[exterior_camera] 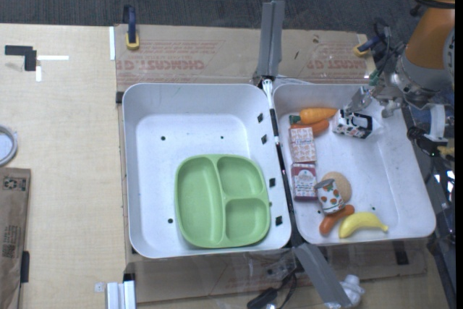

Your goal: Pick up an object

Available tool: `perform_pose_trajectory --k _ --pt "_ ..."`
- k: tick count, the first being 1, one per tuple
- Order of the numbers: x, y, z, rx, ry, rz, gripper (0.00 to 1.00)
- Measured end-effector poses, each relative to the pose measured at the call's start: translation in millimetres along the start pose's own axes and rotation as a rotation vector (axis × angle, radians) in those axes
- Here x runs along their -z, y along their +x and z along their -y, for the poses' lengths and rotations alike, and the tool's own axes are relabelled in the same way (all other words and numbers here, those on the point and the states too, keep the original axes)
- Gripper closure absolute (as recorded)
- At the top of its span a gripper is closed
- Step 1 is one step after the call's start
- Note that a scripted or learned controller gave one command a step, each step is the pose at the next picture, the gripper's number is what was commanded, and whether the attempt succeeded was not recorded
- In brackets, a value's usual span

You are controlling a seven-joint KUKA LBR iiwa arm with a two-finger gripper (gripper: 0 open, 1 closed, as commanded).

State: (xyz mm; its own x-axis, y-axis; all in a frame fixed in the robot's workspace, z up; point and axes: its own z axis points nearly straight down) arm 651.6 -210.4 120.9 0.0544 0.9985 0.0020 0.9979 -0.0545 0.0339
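Gripper (359,106) low over the right bin's (405,177) far end, right above the black-and-white toy (353,125).

Can't tell how wide it stands, or whether it has the toy. An orange carrot (317,114) lies just left of that toy, two red cartons (302,144) run down the left wall, a yellow banana (363,224) sits at the near edge. Over in the left bin (145,177), a green divided plate (223,200) rests near the front.

Left bin (141,177) holds green divided plate (223,200), three compartments, toward its near side. Brown cardboard sheet (217,54) with red lettering lies behind both bins. Blue-and-yellow clamp (130,28) at its left corner. Tape roll (4,146) at bench's left edge.
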Motion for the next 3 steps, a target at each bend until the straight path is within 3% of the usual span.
perform_pose_trajectory --k 1,3 --pt "-9.6 -1.9 38.6 -0.062 -0.004 0.000 0.00" --pt "-12.9 -0.9 30.1 -0.056 0.013 -0.003 0.00"
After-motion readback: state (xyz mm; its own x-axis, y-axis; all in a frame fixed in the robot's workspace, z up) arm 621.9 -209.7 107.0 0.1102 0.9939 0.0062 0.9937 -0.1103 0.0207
